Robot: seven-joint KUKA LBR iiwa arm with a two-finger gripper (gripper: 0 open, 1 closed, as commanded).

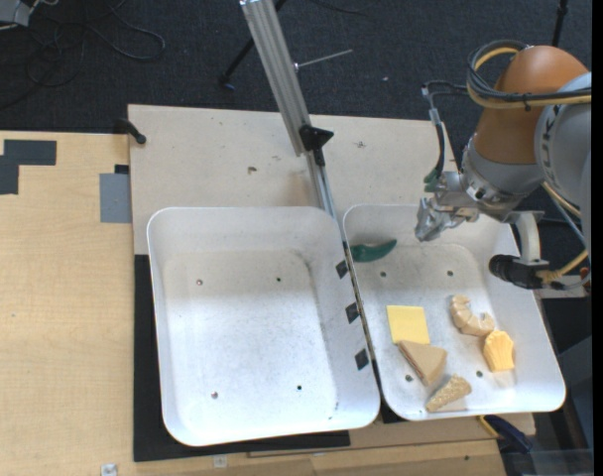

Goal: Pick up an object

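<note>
Objects for picking lie in the right bin, the one nearer my arm. A flat yellow square rests near the bin's middle, and just below it sits a tan wedge, the two close together or touching at a corner. Nearer the front rim lies a small pale crust-like piece. To the right, a lumpy beige piece sits just above an orange-yellow block, with the two near each other. Apart from these, a dark green curved item lies at the bin's far left corner, close against the divider between the bins.

My end effector hangs over the far part of the right bin, to the right of the green item and well apart from the yellow and tan pieces. Nothing shows between its fingertips; from this angle I cannot tell how wide they stand. My orange band sits above it at the right.

The left bin lies beside the right one on the tabletop, its floor showing dark specks. A slanted metal bar rises from between the bins toward the far side.
</note>
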